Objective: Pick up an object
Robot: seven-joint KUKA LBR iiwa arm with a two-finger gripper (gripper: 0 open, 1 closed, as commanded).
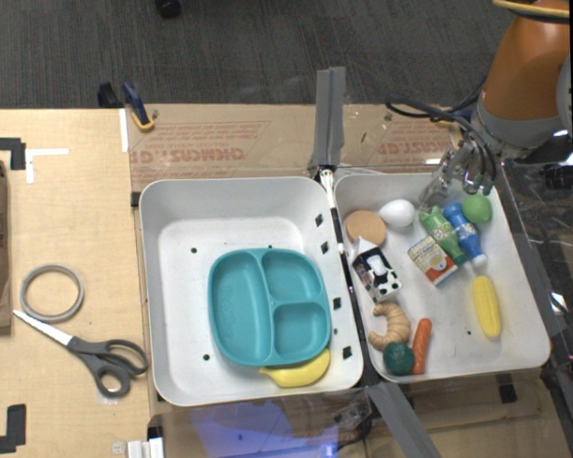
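Observation:
My gripper hangs over the far right part of the right bin, just above a green ball and a green bottle. A blue bottle and a small juice carton lie next to them. Also in this bin are a white egg, a tan disc, a black-and-white cow toy, a yellow corn cob, a tan pastry, a carrot and a green vegetable.
The left bin holds a teal divided plate with a banana at its near edge. On the bench to the left lie scissors and a tape roll. A grey divider bar stands behind the bins.

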